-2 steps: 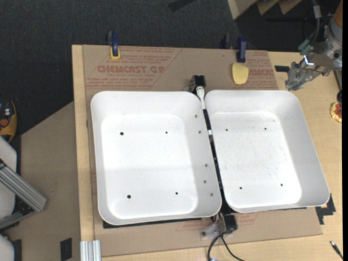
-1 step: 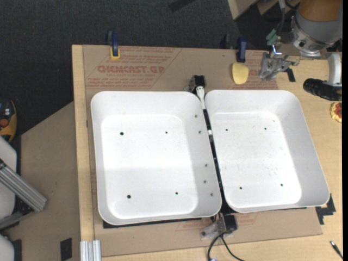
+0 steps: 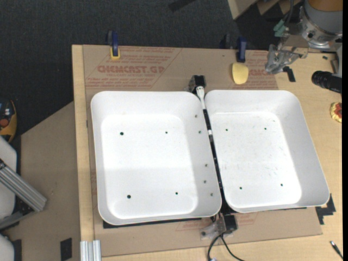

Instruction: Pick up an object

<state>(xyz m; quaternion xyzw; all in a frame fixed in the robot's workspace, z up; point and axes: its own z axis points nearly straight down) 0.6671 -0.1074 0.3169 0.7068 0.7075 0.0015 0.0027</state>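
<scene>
- Left bin (image 3: pixel 103 145): white, shallow, centre-left of the frame. I see nothing inside but four small dark dots on its floor.
- Right bin (image 3: pixel 310 156): white, shallow, centre-right of the frame, side by side with the left one. I see a similar set of dots and some faint scuffing.
- Yellow object (image 3: pixel 240 73): small, rounded, pale yellow, lying on the tabletop (image 3: pixel 157 69) just above the upper left corner of the right bin, outside both bins. It is the only loose piece I can pick out as a candidate for the task; I cannot tell what it is made of.
- Gripper (image 3: pixel 278 64): upper right of the frame, hanging below the grey wrist, near the yellow object but to its right and apart from it. I see nothing between its fingers; whether they are spread or closed I cannot tell at this size.
- Blue clamps (image 3: pixel 113 38): on the top edge of the board, one at upper left, one just above the yellow object.
- Black fitting (image 3: pixel 197 82): at the top of the seam between the bins.
- Task status, my judgement: nothing picked up yet. Reaching, closing on an object and lifting are all left to do.
</scene>
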